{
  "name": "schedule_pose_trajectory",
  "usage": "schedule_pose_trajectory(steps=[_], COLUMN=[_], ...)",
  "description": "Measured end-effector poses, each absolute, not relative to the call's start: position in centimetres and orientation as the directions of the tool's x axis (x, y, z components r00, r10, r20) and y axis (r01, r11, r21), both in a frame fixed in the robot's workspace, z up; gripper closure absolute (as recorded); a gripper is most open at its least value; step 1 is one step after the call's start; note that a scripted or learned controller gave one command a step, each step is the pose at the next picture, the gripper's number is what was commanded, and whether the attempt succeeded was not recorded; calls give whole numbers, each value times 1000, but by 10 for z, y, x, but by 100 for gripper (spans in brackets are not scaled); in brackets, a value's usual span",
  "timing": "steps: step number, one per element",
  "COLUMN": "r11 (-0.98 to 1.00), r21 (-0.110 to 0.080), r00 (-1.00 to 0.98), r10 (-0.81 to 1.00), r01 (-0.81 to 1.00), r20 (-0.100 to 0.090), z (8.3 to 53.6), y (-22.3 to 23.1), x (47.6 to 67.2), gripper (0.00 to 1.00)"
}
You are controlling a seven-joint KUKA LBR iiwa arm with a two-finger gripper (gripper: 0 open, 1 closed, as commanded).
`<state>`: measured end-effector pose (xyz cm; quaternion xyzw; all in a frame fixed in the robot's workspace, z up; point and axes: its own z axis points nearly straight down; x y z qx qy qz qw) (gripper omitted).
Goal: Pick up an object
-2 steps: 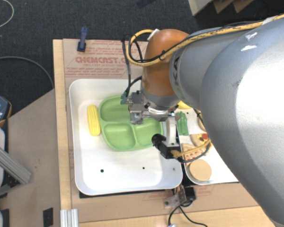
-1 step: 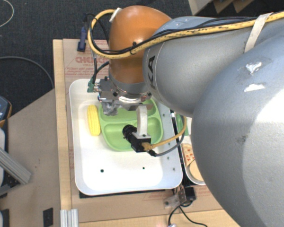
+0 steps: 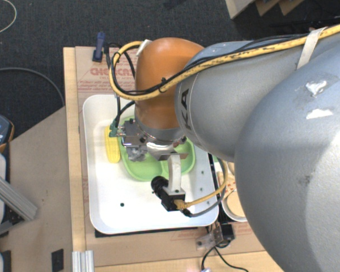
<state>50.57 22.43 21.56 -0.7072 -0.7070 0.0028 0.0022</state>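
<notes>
Claw [image 3: 137, 150] low in left bin [image 3: 102, 208], hidden under wrist so can't tell its state, w/ yellow corn [image 3: 112, 146] just left and green dish [image 3: 144, 169] beneath — nothing visibly lifted yet, pick pending.

Corn cob [image 3: 112, 144] left of bowl [image 3: 141, 169], in bin [image 3: 102, 208].

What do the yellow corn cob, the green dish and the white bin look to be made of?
Corn cob: likely moulded plastic, a toy; its yellow is uniform with regular ridges. Green dish: probably plastic, smooth, with an even lime colour and a rounded rim. White bin: seemingly plastic, smooth and slightly glossy, with rounded corners.
</notes>
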Motion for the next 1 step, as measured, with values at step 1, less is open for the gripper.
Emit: schedule_pose_trajectory(steps=[1], r11=[-3], r21=[1], r00=[3], r10=[1000], r01=[1000], r20=[-1], z=[184], y=[211], x=[547], gripper=[100])
